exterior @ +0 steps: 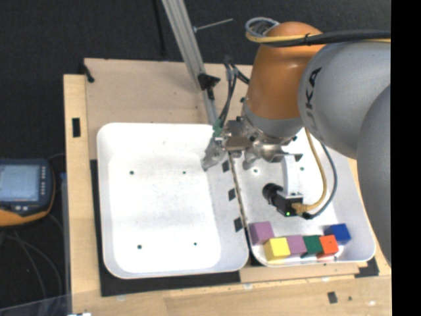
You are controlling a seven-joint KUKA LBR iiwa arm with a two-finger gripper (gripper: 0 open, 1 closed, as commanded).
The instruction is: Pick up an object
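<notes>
Several small blocks lie along the front edge of the right bin (358,206): a purple one (262,231), a yellow one (277,248), a mauve one (296,244), a green one (311,243), an orange one (327,245) and a blue one (339,232). My gripper (231,160) hangs over the back left of that bin, by the divide between the bins, well behind the blocks. Its fingers (210,157) are spread open with nothing between them. The grey and orange arm hides the back of the right bin.
The left bin (158,196) is white with a few dark specks. A slanted metal rail (189,48) runs down to the bins' back edge. A handheld screen unit (23,189) sits off the bench at the left. Cables loop beside the wrist.
</notes>
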